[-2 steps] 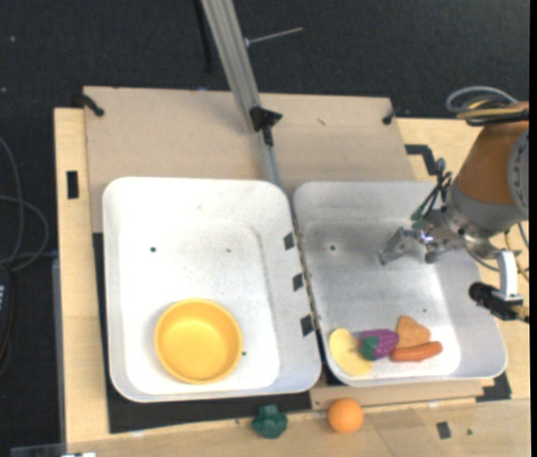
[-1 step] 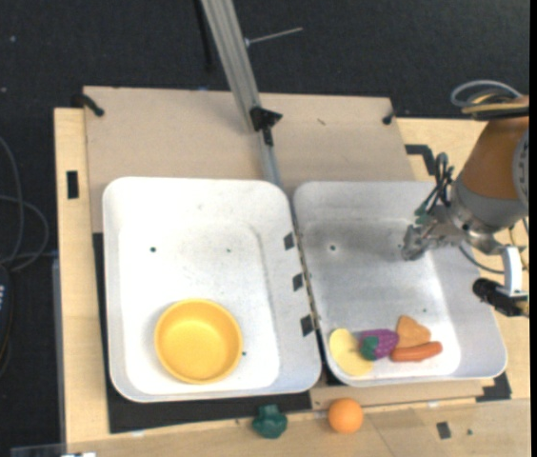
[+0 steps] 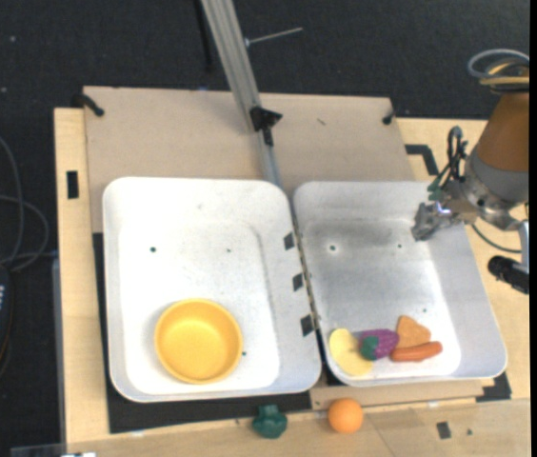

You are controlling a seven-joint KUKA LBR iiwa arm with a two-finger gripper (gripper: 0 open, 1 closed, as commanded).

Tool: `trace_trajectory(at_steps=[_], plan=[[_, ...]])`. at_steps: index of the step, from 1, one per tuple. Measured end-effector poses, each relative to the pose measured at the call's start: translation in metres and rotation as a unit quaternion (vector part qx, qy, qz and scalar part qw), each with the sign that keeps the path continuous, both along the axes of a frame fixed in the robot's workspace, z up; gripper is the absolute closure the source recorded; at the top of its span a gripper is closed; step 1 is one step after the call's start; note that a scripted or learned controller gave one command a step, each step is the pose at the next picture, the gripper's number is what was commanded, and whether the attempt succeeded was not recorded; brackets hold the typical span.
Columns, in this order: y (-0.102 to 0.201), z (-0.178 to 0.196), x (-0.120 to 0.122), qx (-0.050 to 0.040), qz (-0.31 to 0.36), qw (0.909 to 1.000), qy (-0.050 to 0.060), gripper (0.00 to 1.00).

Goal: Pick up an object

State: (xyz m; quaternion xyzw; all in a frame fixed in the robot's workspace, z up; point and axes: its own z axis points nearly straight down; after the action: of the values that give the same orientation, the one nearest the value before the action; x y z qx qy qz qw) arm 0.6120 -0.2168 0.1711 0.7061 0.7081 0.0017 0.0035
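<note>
My gripper (image 3: 427,221) hangs over the upper right part of the right bin (image 3: 364,255), and it is too small and blurred for me to tell how it is set. The things I might pick up lie well apart from it in that bin's near corner: a pale yellow piece (image 3: 345,349), a purple and green piece (image 3: 377,343) and what may be an orange carrot (image 3: 415,352) touching one another. A yellow bowl (image 3: 198,340) sits in the left bin (image 3: 192,227), and an orange ball (image 3: 345,415) rests on the bench in front.
</note>
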Motion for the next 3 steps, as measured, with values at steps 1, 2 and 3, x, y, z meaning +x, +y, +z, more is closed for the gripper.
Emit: trace_trajectory(at_steps=[1, 2, 3], plan=[[-0.002, 0.043, 0.006, 0.0002, 0.000, 1.0000, 0.002, 1.00], [-0.004, 0.094, 0.007, -0.0001, 0.001, 1.0000, 0.000, 1.00], [0.054, 0.085, 0.009, 0.0009, 0.002, 1.0000, 0.003, 1.00]])
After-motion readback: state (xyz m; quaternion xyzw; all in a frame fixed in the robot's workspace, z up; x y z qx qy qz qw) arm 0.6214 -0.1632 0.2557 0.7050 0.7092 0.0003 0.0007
